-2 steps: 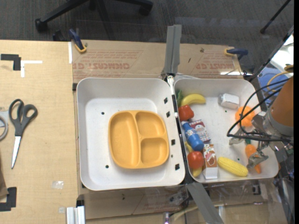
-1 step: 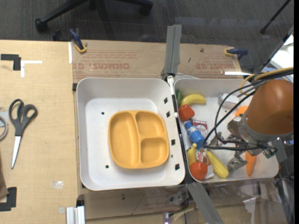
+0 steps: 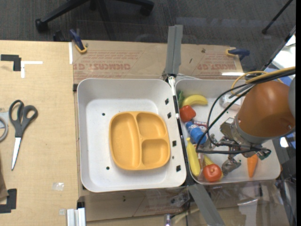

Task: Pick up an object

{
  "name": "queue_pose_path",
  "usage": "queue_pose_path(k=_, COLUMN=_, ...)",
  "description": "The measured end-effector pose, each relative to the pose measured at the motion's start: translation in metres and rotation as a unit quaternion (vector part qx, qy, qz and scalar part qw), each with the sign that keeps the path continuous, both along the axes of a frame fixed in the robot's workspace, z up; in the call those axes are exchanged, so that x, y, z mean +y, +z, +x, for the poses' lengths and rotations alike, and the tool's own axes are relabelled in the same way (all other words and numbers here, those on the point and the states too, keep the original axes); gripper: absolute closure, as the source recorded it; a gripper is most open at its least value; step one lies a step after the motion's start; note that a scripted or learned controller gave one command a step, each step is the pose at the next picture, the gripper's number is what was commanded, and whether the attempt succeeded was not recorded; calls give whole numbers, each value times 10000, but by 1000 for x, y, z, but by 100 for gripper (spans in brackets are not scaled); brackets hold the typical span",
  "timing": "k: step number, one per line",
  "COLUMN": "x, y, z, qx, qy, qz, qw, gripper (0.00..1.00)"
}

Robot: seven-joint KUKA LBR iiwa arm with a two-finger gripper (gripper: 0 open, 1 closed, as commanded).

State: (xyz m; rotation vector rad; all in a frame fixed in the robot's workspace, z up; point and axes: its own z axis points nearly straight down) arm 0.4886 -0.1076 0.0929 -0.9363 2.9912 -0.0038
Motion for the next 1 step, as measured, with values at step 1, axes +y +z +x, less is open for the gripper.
queue_pose_path(k=1, x=-11, y=1, z=95, qx=9, qy=-722, qz=5, qw=9974, gripper=0)
